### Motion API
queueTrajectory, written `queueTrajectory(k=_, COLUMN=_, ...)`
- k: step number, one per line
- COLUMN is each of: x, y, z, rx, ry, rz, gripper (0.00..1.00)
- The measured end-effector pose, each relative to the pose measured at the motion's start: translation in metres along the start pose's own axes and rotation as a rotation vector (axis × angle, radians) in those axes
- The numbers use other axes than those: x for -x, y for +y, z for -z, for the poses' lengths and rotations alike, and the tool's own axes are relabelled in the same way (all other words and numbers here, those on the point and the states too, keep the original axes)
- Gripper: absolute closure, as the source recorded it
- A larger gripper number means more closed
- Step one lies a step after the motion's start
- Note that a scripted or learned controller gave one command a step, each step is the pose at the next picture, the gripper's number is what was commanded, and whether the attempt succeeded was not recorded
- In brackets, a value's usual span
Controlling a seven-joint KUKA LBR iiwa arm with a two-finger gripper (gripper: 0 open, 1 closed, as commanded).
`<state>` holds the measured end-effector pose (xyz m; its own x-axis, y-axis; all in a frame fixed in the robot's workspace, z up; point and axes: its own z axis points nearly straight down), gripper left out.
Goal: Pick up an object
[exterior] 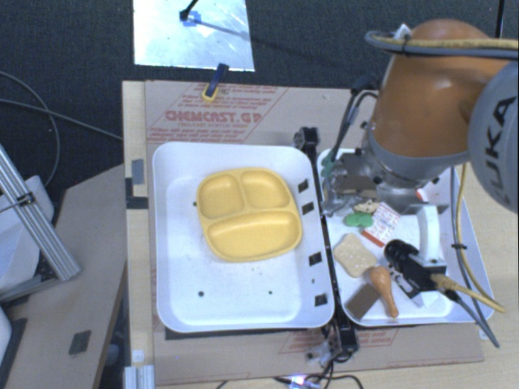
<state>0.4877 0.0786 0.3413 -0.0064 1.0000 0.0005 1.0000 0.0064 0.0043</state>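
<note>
**Tool low over the right bin, grip hidden**

Viewed from above at a slant: two shallow white bins side by side on a sheet of cardboard [227, 116] with red print, all resting on the pale counter [89, 217].

In the left bin [174, 298]: a yellow divided plate [247, 215] with three compartments. Flat on the floor of the bin, around the middle and a little toward the far side, apart from every wall.

Over the right bin [466, 302]: the grey arm [438, 96] with its orange band, reaching in from the right and covering the far half of that bin. Under the wrist, the tool [347, 186], down near the bin's far-left corner and close to the wall shared with the left bin. Cannot tell how far open, nor whether anything is gripped, with the working end hidden beneath the wrist.

Just on the near side of the tool: a small green piece [357, 217] against a white card with red marks [379, 217]. Touching or overlapping, cannot tell which.

Closer to the near wall, all lying loose on the bin floor:
- a pale slice of bread [353, 255], close to the dividing wall
- a tan drumstick-shaped piece [383, 288], just beside the bread
- a flat grey-brown piece [365, 301], next to the drumstick shape and near the front wall

Along the divider between the bins: a row of small black clips [308, 209].

Beyond the cardboard: a shiny silver sheet [193, 19] on dark flooring, and a small blue-and-yellow item [215, 82] at the cardboard's far edge.
</note>
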Motion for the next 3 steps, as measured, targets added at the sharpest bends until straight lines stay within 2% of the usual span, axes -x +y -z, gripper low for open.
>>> queueTrajectory(k=1, x=-0.032, y=0.027, z=0.006, rx=0.0, ry=0.001, rz=0.0, gripper=1.0)
queueTrajectory(k=2, x=-0.031, y=0.026, z=0.005, rx=-0.002, ry=-0.001, rz=-0.002, gripper=0.0)
queueTrajectory(k=3, x=-0.031, y=0.026, z=0.016, rx=0.0, ry=0.0, rz=0.004, gripper=1.0)
